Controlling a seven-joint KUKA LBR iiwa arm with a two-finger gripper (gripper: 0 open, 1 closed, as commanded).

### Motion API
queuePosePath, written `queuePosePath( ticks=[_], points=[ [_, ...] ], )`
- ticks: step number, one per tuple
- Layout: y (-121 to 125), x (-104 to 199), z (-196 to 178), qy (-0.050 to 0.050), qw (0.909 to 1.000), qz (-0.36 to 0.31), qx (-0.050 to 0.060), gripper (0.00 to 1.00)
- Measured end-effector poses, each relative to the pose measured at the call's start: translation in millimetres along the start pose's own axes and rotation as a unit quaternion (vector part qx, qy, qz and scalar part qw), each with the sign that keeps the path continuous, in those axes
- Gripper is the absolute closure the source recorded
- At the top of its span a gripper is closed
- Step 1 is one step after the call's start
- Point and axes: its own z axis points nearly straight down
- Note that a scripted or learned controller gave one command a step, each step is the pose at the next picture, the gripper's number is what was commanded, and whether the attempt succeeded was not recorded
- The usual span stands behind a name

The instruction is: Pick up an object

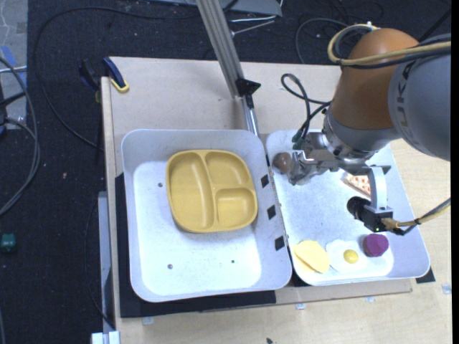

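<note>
The grey arm with the orange band reaches in from the right, and its two-finger gripper (305,169) hangs low over the far left part of the right shallow white bin (315,210), just beside a small brown round object (282,162) at the bin's far left corner; whether the gripper is apart or together, I cannot tell. In the same bin lie a slice of pizza (358,185) (partly hidden by the arm), a purple round piece (375,245), a toy fried egg (346,255) and a yellow flat wedge (312,256) along the near edge. The left white bin (143,264) holds a yellow plastic plate with three compartments (211,190).
</note>
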Motion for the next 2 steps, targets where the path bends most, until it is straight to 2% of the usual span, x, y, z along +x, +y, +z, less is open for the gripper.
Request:
queuePosePath(
  ticks=[1, 2],
  points=[
    [20.6, 53.1, 14.1, 0.000, 1.0000, 0.000, -0.001, 1.00],
    [22.7, 104.9, 17.9, 0.000, 1.0000, 0.000, -0.001, 1.00]
  ],
)
